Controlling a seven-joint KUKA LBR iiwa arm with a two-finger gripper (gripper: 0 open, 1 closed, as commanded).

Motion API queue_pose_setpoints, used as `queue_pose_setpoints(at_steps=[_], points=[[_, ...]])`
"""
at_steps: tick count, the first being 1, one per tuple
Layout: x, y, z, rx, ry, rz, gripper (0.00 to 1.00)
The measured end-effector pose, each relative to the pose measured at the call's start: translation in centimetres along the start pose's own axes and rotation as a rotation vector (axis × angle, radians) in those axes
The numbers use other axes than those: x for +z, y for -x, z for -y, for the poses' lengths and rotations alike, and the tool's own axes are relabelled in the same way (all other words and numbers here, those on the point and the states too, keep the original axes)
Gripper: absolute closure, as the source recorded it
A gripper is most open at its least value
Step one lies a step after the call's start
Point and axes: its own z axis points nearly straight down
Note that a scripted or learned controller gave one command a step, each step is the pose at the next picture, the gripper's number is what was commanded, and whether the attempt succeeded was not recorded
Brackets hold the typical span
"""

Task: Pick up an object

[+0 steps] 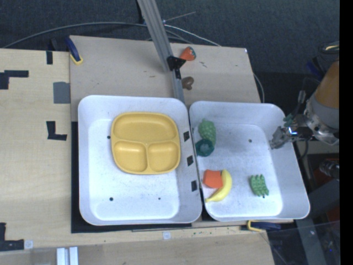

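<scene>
Gripper (279, 136) sits over the right rim of the right bin (242, 110), at the end of the arm (325, 101) reaching in from the right. Fingers are small and dark against the rim; cannot tell if they are spread or closed. Nothing visible between them.

Candidate objects all lie in the right bin. A green piece (207, 130) sits against the left wall, with a teal cup (204, 147) touching it just below. Lower down, an orange piece (213, 178) rests against a banana (223, 187), both near the left wall. A small green toy (258, 185) lies alone toward the lower right, apart from the rest.

Left bin (94, 148) holds a yellow divided tray (146, 142), probably too wide for a two-finger grasp.

Judgement: pick not yet begun. The green toy is nearest the gripper and has free space around it, so it looks the easiest target. The paired items crowd each other and hug the wall, which risks a blocked finger.
</scene>
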Motion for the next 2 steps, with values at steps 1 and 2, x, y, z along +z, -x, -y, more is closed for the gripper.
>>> queue_pose_setpoints(at_steps=[1, 2], points=[[-4.2, 0.0, -0.1, 0.001, -0.001, 0.000, 1.00], [-3.0, -5.3, -0.9, -0.003, -0.006, -0.003, 1.00]])
